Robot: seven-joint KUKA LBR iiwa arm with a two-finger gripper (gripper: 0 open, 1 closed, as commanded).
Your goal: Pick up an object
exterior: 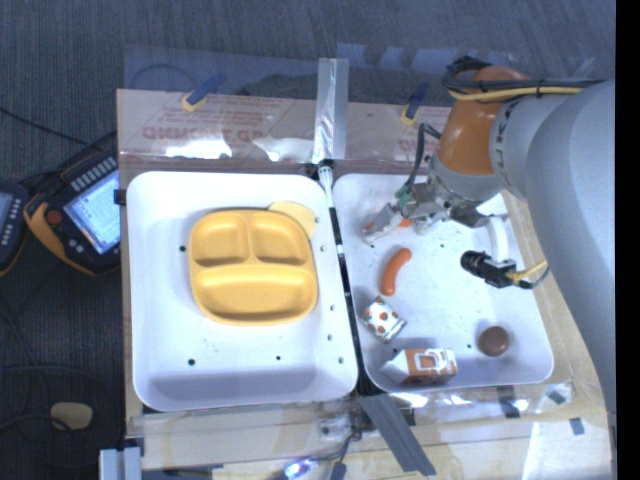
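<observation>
while the arm [560,148] leans in, its hand [405,213] hovers above the right bin [530,368], grip state unclear.

Grey arm [570,158] reaching in from right, claw [400,218] low.

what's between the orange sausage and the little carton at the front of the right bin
In the camera view, a small patterned can lies between the sausage and the carton.

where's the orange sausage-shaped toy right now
The orange sausage-shaped toy lies in the right white bin, below the gripper and above the small white patterned cup.
</observation>
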